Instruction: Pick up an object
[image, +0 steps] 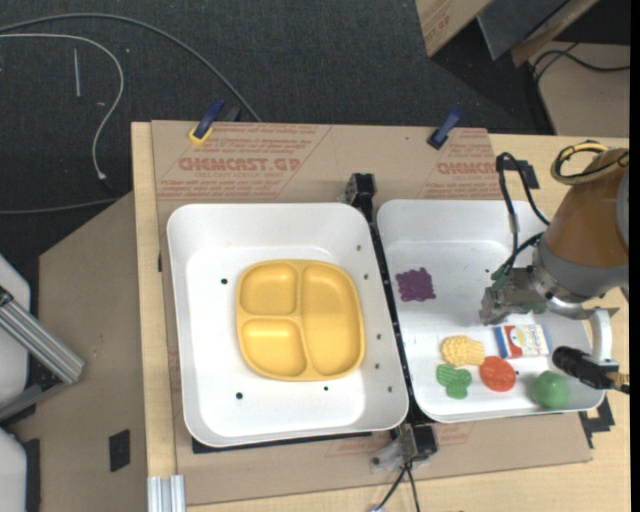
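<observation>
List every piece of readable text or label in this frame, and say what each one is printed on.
"CHEMCAST GP", red print on the brown protective sheet under the bins, upper left.
The same red print repeats on the sheet's upper right, partly cut off; smaller lines beneath both are too blurred to read.
Small carton in the right bin, red, white and blue: its print is too small to read.

A robotics lab is showing itself here: a grey industrial arm with an orange band (590, 235) is reaching over a cardboard-covered counter (300, 160), where blue spring clamps (207, 122) are pinning the sheet, while loose white cables (100, 100) are trailing across dark carpet (300, 60).
</observation>
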